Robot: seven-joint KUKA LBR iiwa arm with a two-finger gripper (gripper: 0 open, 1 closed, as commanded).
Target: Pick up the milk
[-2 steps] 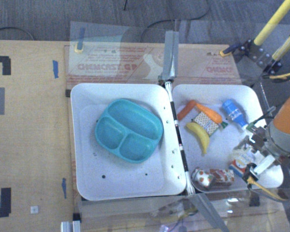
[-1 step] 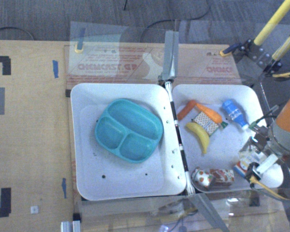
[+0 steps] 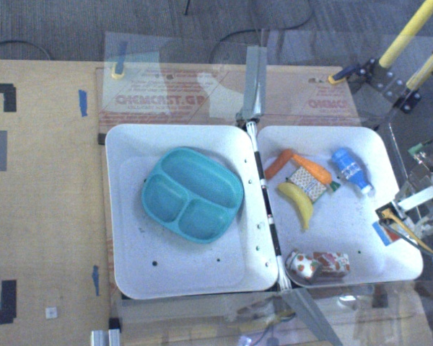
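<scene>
The right bin (image 3: 397, 262) holds several small items. A red-and-white printed pack (image 3: 319, 264) with a pale round end lies on its side against the front rim; it looks like the milk, though its label is too small to read. A blue bottle (image 3: 350, 169) with a pale cap lies tilted at the bin's back right. Near the divider are an orange carrot (image 3: 310, 168), a second orange piece (image 3: 278, 164), a small checkered pack (image 3: 307, 186) and a yellow banana (image 3: 298, 202).
A teal divided plate (image 3: 193, 193) lies in the left bin (image 3: 130, 265). A metal divider (image 3: 263, 193) runs between the bins. Wires and small fixtures (image 3: 404, 218) crowd the right bin's right rim. Yellow bars (image 3: 411, 27) cross the back right corner.
</scene>
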